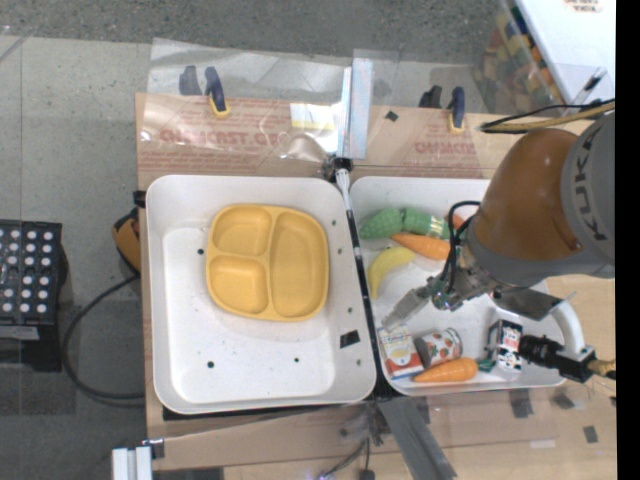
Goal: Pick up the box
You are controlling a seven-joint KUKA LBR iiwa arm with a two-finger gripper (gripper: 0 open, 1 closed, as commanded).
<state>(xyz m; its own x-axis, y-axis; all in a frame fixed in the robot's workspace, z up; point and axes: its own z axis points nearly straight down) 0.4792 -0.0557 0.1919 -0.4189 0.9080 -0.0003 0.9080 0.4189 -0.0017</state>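
A small white and red box (398,352) lies near the front edge of the right bin (420,185). A second small red and white carton (441,346) sits just right of it. My gripper (438,296) hangs over the middle of the right bin, a little above and behind the two boxes, with nothing seen held. The grey arm with its orange band (530,203) covers much of the bin's right half.
The right bin also holds a green vegetable (395,222), a carrot (422,245), a yellow banana (388,264), another carrot (447,371) at the front and a small printed carton (508,344). A yellow divided plate (268,262) lies in the left bin (180,368).
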